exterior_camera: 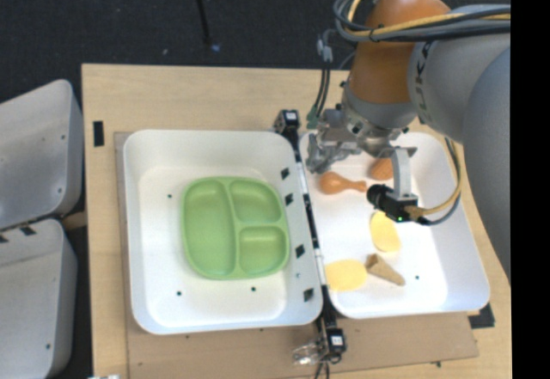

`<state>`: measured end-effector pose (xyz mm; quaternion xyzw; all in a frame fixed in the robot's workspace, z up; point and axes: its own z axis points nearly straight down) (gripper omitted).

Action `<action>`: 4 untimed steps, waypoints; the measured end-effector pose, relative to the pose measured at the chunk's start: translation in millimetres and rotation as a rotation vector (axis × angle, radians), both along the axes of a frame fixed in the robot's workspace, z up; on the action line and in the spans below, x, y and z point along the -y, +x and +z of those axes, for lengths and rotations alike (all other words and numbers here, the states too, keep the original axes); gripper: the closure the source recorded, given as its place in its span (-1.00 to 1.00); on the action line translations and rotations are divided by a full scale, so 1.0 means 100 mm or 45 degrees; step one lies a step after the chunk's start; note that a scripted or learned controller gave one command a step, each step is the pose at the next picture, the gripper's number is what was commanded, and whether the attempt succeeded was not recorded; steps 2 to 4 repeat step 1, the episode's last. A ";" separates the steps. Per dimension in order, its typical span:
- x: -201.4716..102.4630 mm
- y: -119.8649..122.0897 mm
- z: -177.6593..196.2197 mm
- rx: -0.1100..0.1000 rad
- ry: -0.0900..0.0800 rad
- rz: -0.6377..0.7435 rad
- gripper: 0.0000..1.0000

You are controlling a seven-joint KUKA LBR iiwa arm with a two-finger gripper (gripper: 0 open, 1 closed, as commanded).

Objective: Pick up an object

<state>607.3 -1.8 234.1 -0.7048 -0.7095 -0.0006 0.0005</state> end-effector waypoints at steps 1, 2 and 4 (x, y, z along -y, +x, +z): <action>-0.53 -0.15 -0.07 -0.003 -0.001 0.000 1.00; -0.53 -0.15 -0.07 -0.003 -0.001 0.000 1.00; -0.53 -0.15 -0.07 -0.003 -0.001 0.000 1.00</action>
